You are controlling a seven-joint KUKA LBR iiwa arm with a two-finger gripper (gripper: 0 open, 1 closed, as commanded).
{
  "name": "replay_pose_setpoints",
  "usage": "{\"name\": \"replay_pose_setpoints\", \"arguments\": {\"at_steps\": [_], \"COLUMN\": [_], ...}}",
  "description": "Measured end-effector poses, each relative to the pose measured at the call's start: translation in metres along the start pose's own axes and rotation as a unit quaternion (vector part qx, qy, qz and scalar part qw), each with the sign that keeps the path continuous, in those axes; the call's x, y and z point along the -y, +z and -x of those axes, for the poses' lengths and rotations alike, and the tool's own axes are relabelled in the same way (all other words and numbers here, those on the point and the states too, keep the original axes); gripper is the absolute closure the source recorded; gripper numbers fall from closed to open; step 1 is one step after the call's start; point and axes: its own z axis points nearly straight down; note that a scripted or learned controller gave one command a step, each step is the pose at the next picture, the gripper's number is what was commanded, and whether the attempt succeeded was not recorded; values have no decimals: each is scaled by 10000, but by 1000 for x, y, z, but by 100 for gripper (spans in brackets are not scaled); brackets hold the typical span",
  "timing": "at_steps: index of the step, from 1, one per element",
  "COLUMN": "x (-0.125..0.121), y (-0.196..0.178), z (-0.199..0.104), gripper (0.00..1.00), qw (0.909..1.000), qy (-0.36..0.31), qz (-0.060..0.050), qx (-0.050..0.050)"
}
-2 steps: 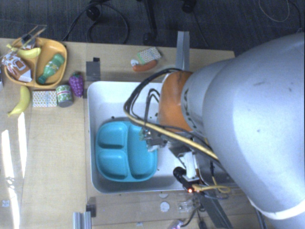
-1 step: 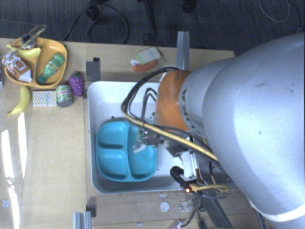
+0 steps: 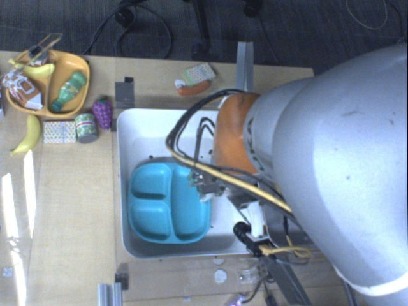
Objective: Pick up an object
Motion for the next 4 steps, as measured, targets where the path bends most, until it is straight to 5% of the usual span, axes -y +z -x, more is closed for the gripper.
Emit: {"name": "replay_pose_setpoints", "arguments": {"at_steps": [1, 2, 3, 4], "x": [-2, -1, -3, -4], "y": [-5, -9, -14, -22], "z": [-7, 1, -7, -7], "gripper": [0, 100, 0, 100], "qw": [10000, 10000, 10000, 10000], "qy": [-42, -3, -46, -64], "qz": [41, 2, 34, 36], "qx": [-47, 10, -43, -39]}}
